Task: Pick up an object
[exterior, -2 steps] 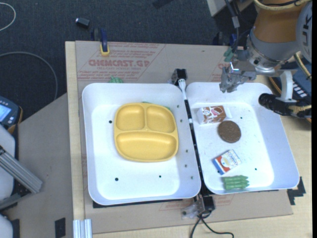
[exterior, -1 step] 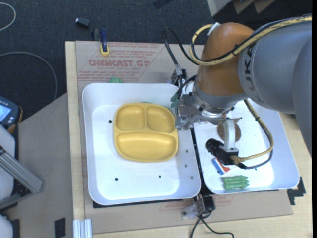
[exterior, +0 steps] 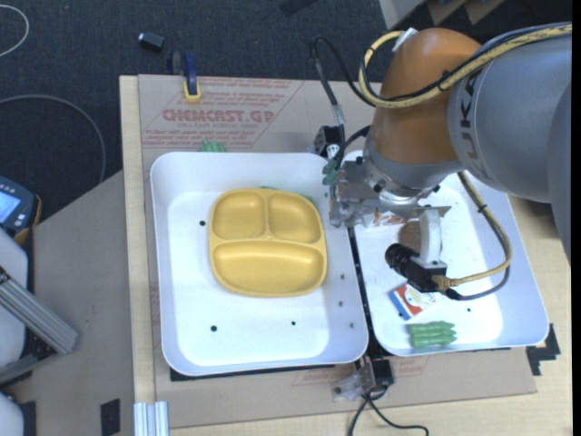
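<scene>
Green ridged piece [exterior: 429,334] lies near the end effector [exterior: 386,209], whose grip is unclear.

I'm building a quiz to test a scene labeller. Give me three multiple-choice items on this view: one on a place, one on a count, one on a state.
1. Where does the yellow divided plate lie?
A) in the white bin on the view's left
B) in the white bin on the view's right
C) on the cardboard behind the bins

2. How many compartments does the plate have?
A) two
B) three
C) five

3. How does the plate lie?
A) upside down
B) on edge against a bin wall
C) flat, hollows facing up

Answers:
1 A, it rests near the middle of that bin's floor.
2 B, two small compartments sit above one wide one.
3 C, its dividing ridges and hollows show from above.
</scene>
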Controlling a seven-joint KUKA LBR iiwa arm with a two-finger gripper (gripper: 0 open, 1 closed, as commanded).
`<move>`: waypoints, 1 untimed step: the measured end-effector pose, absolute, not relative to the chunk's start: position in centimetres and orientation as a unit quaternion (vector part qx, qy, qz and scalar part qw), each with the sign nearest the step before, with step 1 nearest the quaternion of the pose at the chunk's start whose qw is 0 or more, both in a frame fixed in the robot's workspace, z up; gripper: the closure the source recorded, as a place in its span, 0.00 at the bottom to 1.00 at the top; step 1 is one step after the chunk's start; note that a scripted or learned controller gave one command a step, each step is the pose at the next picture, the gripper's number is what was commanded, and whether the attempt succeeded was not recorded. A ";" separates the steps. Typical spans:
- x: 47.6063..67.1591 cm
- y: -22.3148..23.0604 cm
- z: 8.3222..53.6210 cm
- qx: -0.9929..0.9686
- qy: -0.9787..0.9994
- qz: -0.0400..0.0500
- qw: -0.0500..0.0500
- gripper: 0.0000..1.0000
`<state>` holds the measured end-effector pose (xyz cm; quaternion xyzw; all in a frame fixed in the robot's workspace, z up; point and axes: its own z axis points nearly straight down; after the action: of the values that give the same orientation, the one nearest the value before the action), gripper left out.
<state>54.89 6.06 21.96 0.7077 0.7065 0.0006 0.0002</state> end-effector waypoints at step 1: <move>54.9 6.1 23.0 0.708 0.706 0.001 0.001 1.00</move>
<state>54.95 6.08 22.97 0.7077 0.7065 0.0013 0.0009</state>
